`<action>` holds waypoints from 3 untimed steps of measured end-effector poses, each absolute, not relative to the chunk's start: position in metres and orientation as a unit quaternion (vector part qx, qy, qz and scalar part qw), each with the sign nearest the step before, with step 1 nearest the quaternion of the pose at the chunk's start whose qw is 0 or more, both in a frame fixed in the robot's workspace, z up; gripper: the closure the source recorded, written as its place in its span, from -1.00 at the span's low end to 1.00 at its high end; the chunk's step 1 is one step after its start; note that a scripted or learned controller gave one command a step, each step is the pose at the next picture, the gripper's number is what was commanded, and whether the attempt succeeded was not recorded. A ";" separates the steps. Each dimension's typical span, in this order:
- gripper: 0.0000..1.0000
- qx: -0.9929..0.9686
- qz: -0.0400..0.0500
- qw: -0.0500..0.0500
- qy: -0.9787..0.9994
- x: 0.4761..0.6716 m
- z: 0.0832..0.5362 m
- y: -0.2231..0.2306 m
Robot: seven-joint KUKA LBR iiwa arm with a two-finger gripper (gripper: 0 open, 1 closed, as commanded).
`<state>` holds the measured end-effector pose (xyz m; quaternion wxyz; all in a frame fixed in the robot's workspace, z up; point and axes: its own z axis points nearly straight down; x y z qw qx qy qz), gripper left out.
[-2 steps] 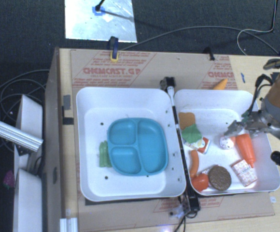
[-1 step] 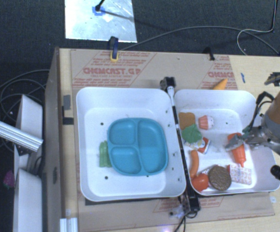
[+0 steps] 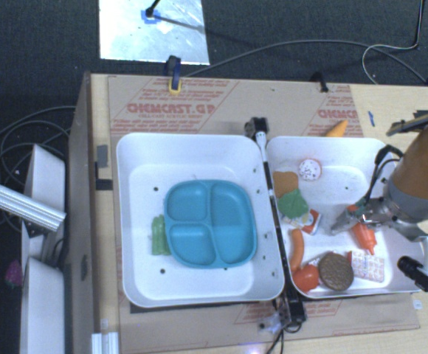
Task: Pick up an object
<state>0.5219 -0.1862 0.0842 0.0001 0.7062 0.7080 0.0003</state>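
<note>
Dark carpet with loose cables surrounds the table [image 3: 199, 98], whose printed board top carries two white bins side by side. Over the right bin [image 3: 361, 152] the gripper [image 3: 352, 220] reaches in from the right, low among the toy food. Its tips sit at or just above the top of an orange carrot-like piece [image 3: 364, 236]; whether they are spread or closed I cannot tell, since they blur into the pieces beneath, and nothing shows clearly between them.

Judging from this, the step in hand is the grasp on that carrot-like piece. To do it well, the gripper should centre across the piece's narrow width, settle low enough to bracket it, then close before lifting straight up. The crowding is the hazard: a pink-and-white wafer [image 3: 368, 266] lies just beside it, a brown round cookie [image 3: 336, 271] near that, and a red tomato [image 3: 308, 277] and an orange sausage [image 3: 296, 248] further left.

Beyond these, a green leafy piece [image 3: 293, 204] rests by the dividing wall. The left bin [image 3: 144, 161] holds a blue divided plate [image 3: 210, 223] with a green piece [image 3: 159, 235] touching its left edge.
</note>
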 end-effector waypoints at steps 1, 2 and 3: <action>1.00 0.706 0.001 0.001 0.708 0.523 0.095 -0.187; 1.00 0.706 0.001 0.001 0.708 0.514 0.161 -0.132; 1.00 0.705 0.002 0.002 0.709 0.576 0.229 -0.082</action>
